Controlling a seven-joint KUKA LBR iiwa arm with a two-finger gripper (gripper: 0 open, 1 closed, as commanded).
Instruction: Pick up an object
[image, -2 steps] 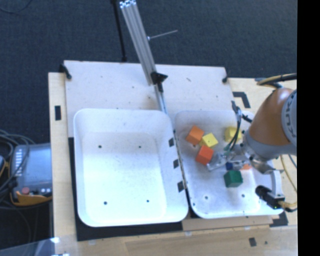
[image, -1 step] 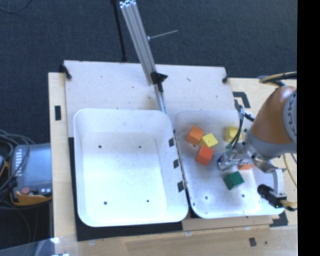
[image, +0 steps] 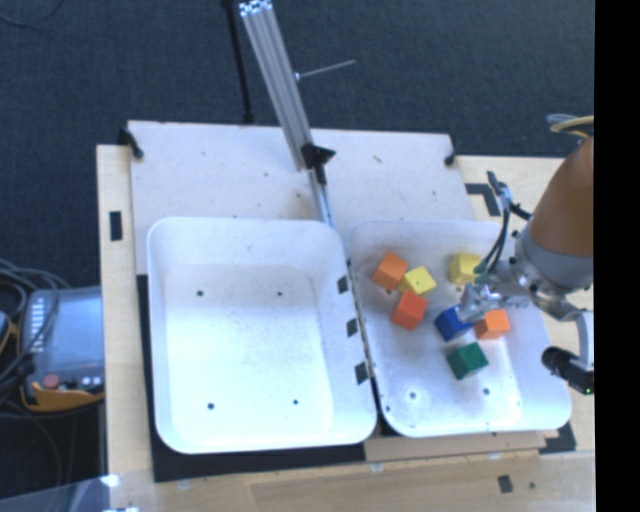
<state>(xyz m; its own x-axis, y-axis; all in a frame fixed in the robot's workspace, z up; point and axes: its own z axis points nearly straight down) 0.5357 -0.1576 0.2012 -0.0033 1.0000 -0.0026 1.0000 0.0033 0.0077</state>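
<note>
The right bin (image: 540, 410) holds small toy blocks. There is a blue block (image: 451, 323), an orange block (image: 492, 323) and a green block (image: 466, 359) low down. Higher up sit two yellow blocks (image: 420, 281) (image: 464, 267) and two more orange ones (image: 390, 270) (image: 408, 309). The pincer (image: 478, 300) hangs low over the bin, right above the blue block and the orange block beside it. It is too blurry to tell how far apart it stands, or whether it grips a block. The grey arm (image: 560, 215) comes in from the right. The left bin (image: 250, 335) sits beside it on the surface (image: 115, 300)
</note>
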